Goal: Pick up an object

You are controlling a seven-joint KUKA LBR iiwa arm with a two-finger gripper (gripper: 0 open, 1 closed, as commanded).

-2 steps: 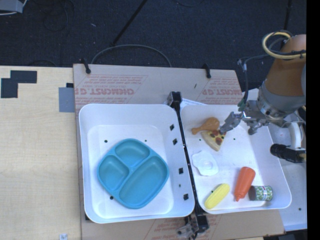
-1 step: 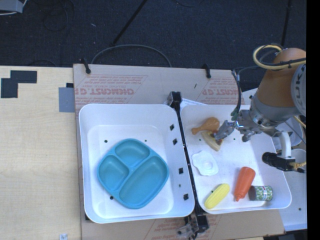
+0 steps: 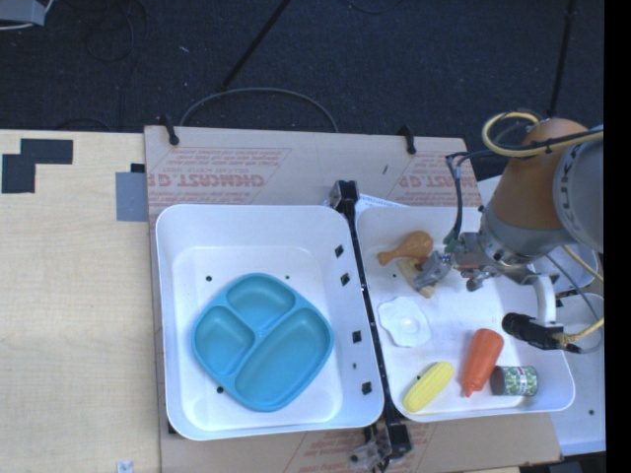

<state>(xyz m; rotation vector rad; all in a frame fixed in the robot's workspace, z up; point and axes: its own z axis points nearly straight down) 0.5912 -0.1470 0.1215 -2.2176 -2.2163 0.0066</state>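
Down at the end of my grey arm, the claw (image 3: 434,272) hangs low in the right shallow white bin (image 3: 562,387), just beside the tan plastic drumstick (image 3: 406,248); whether it is released or clenched I cannot tell, since the wrist hides the detail. Nothing is visibly between its tips, so I judge the pick not yet made.

To do this well, I should settle on the drumstick, the nearest thing, line the claw across its narrow shank rather than its fat end, and descend squarely so it does not skid toward the bin wall.

Outward from there, the right bin holds one white fried-egg toy (image 3: 404,321), one yellow plastic corn cob (image 3: 428,386), one orange plastic carrot (image 3: 480,361) and one small green-labelled tin can (image 3: 515,380) touching the carrot's side. That makes five loose things. The left white bin (image 3: 177,264) carries one blue three-compartment plastic plate (image 3: 261,340). Two bins sit side by side on the desk (image 3: 69,294).
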